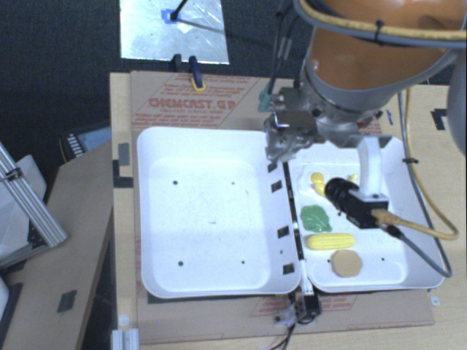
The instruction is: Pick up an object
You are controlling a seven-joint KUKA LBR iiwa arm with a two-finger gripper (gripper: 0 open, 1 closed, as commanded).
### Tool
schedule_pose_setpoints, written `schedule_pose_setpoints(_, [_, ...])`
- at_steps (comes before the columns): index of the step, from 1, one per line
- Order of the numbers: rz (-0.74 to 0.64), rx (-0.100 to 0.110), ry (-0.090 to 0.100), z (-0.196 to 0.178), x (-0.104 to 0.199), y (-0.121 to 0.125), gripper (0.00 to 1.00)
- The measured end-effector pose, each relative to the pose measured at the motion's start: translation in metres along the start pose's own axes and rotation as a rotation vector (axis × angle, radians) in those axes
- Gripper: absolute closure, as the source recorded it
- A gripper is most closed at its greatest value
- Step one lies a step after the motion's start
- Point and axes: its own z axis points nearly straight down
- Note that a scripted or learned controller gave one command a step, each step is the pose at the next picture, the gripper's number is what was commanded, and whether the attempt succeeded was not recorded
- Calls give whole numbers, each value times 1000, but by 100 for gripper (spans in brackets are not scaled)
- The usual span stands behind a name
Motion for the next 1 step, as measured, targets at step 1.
schedule_pose_setpoints(1, [-1,-2,1,-51,19,0,100])
